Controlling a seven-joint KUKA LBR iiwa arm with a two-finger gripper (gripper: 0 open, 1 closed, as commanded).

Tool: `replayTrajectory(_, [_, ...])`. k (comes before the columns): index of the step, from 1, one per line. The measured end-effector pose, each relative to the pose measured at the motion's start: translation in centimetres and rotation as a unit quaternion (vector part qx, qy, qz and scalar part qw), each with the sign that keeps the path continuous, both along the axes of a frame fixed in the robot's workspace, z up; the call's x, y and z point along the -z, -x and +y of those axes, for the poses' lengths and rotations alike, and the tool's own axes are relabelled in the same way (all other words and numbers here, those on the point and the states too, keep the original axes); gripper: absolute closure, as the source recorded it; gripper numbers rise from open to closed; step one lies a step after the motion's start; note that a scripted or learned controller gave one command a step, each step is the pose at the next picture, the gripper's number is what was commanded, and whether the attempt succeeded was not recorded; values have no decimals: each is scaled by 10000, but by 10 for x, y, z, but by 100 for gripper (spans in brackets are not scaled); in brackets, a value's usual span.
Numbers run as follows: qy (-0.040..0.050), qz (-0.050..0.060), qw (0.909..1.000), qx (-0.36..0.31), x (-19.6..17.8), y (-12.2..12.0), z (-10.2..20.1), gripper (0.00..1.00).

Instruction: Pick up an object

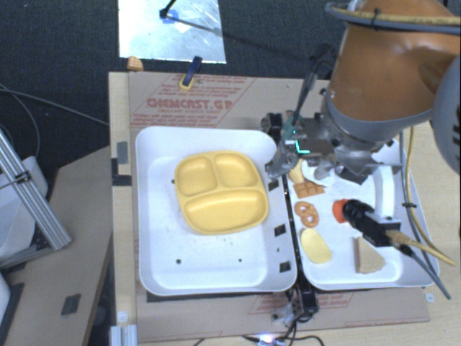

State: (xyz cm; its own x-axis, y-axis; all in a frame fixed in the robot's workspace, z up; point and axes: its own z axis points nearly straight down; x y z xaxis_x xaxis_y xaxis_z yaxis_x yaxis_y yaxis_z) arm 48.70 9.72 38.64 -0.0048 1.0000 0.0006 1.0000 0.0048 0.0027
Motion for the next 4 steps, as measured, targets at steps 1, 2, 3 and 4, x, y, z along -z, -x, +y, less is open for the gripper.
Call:
replayTrajectory(1, [-3,-17,10000,-28,-11,-1,0,100])
replayTrajectory(2, [-5,-30,10000,-55,-22,-2,0,100])
replayTrajectory(3, [-3,-5,10000,-2,-40,0,25,100])
replayTrajectory(4, [-2,2,10000,-8,-33,0,57,100])
